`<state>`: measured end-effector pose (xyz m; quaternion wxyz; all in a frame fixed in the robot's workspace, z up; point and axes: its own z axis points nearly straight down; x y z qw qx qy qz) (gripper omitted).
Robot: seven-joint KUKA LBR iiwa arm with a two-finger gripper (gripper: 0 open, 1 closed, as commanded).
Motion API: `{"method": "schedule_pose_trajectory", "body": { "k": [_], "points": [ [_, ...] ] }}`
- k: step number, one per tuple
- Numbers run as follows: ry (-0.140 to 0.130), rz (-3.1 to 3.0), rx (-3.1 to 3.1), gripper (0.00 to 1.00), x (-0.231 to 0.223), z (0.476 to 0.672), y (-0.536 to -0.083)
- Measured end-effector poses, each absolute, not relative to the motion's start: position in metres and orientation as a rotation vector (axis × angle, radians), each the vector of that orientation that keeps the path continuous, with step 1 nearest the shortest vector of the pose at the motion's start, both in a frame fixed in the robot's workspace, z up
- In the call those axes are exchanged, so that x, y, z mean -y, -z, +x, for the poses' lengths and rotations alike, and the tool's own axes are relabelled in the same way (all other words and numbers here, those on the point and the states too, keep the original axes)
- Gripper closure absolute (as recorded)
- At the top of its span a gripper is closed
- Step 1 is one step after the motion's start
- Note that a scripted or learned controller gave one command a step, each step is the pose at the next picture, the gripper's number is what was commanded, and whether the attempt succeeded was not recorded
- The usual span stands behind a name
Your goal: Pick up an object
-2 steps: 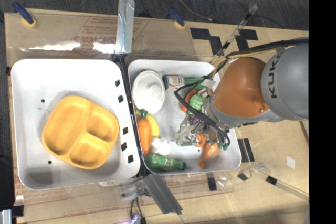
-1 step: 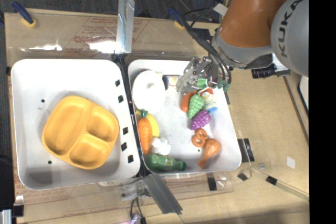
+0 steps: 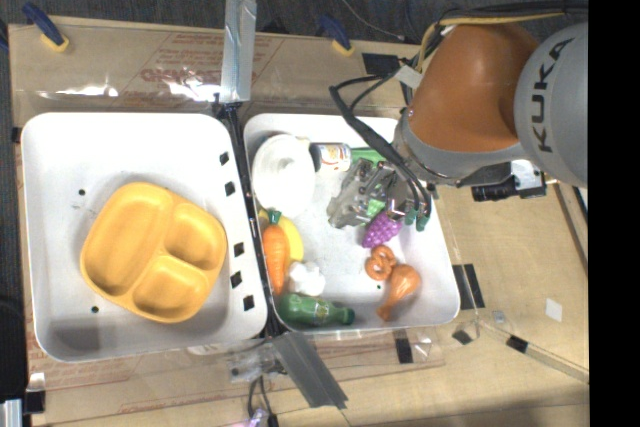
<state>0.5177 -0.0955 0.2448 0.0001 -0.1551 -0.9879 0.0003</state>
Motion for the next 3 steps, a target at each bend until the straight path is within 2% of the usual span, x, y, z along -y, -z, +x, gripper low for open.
{"method": "schedule_pose_trajectory", "body": {
  "k": [1, 2, 3],
  "points": [
    [-0.002, -0.216, 3.139, 1.00, 0.116, 0.544, -0.262],
    [0.000, -0.240, 3.134, 1.00, 0.084, 0.614, -0.262],
    [-0.002, -0.526, 3.103, 1.00, 0.103, 0.634, -0.281]
  ]
}}
